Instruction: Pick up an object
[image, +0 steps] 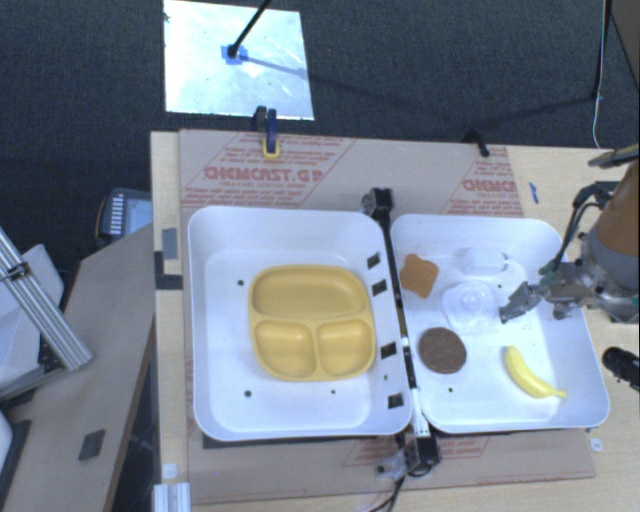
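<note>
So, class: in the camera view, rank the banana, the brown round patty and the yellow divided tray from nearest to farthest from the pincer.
1. Banana, just below the pincer, right bin.
2. Brown round patty, lower left of it, same bin.
3. Yellow divided tray, far left, in the other bin.

Gripper (520, 302) hovers over right bin (580, 400)
Banana (530, 373), brown disc (441, 350) and orange piece (419, 275) lie below; yellow tray (305, 322) sits left.

light: bright, even | glare: foil sheet (238, 62) blown out | shadows: soft, faint | focus: slightly soft
</note>
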